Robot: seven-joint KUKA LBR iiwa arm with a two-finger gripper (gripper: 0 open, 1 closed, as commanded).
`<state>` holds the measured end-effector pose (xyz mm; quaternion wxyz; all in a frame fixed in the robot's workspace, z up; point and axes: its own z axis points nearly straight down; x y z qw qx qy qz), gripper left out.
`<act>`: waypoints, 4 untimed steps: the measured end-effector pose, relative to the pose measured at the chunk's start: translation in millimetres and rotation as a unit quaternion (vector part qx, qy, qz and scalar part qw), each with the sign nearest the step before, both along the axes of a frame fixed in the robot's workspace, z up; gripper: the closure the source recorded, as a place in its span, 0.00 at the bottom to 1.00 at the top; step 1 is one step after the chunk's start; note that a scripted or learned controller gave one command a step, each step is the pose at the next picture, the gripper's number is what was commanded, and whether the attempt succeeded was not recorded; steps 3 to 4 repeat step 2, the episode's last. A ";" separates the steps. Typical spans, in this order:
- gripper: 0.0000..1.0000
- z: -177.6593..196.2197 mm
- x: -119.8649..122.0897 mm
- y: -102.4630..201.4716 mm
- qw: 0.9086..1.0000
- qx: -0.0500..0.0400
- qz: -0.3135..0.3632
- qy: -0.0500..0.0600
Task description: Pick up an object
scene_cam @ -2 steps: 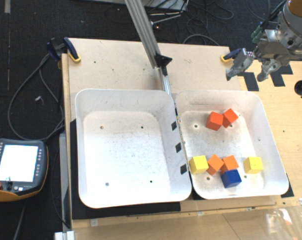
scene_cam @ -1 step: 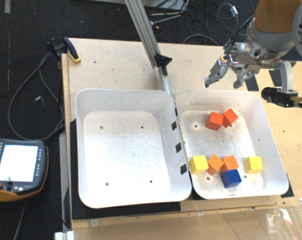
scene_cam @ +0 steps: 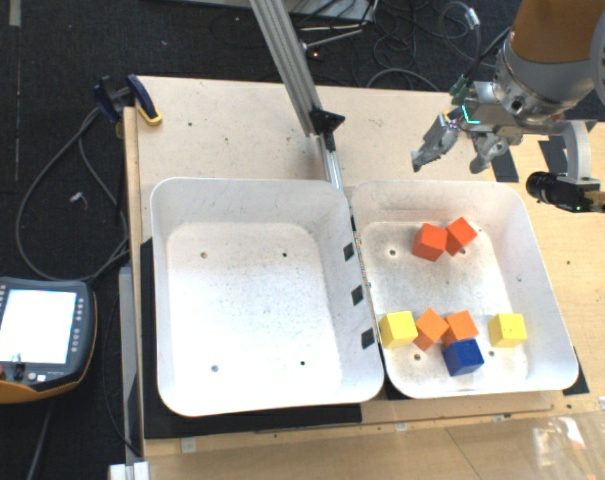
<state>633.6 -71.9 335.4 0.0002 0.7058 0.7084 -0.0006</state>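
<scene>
From above, the gripper (scene_cam: 460,148) is hovering over the bench beyond the right bin's (scene_cam: 542,268) far rim, fingers spread and holding nothing. Two orange cubes (scene_cam: 444,238) are lying in that bin, nearer and slightly left, well apart from the fingertips.

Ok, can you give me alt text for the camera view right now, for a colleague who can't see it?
The gripper hangs open above the bench beyond the right bin, holding nothing. That bin holds seven blocks: two orange blocks at the far side, and near the front two yellow, two orange and a blue block. The left bin sits alongside.
</scene>
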 end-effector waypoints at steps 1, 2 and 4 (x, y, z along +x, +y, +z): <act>0.00 41.4 34.8 56.4 1.000 0.001 0.002 -0.004; 0.00 -75.0 47.5 103.6 1.000 0.001 0.001 0.004; 0.00 -75.0 47.5 103.6 1.000 0.001 0.001 0.004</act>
